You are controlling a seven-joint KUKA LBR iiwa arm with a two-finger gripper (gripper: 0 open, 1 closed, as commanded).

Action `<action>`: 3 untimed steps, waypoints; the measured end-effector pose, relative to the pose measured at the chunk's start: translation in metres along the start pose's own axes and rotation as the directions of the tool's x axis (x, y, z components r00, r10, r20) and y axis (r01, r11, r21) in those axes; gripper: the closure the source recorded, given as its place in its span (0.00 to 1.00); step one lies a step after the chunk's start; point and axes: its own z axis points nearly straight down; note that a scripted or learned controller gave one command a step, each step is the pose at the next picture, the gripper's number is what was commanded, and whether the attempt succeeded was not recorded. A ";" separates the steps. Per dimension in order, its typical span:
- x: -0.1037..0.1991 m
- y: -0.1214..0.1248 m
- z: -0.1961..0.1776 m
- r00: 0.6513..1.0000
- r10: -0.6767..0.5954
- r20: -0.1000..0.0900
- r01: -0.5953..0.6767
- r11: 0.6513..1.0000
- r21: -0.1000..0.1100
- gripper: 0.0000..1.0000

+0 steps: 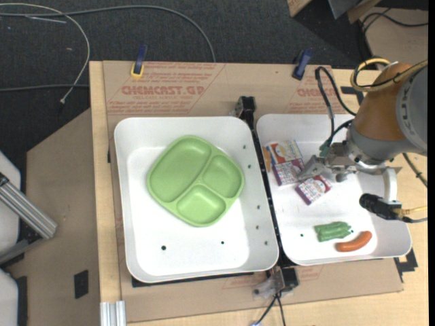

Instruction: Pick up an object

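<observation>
The right bin (380, 246) holds the loose objects. A red and white packet (284, 153) lies at its left side, with a purple-edged packet (288, 174) just below it. A third small packet (312, 191) lies nearer the middle. A green toy vegetable (332, 231) and an orange sausage-shaped piece (353, 242) rest near the front rim. My gripper (321, 168) hangs low over the middle of the right bin, right above the third packet and beside the purple-edged one. Nothing can be seen held in it.
The left bin (136, 250) bears a green divided plate (196, 180). The grey arm with its orange band (380, 111) covers the right bin's back right part. Black cables (327, 107) loop over that bin's back rim. Clamps sit between the bins.
</observation>
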 end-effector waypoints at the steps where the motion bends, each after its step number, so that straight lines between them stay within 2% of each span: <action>1: 0.000 0.003 -0.015 1.000 -0.002 0.001 0.002 1.000 -0.008 1.00; 2: 0.000 0.013 -0.064 1.000 -0.002 0.005 0.002 1.000 -0.006 1.00; 3: 0.006 0.012 -0.127 1.000 -0.003 0.005 0.003 1.000 -0.008 1.00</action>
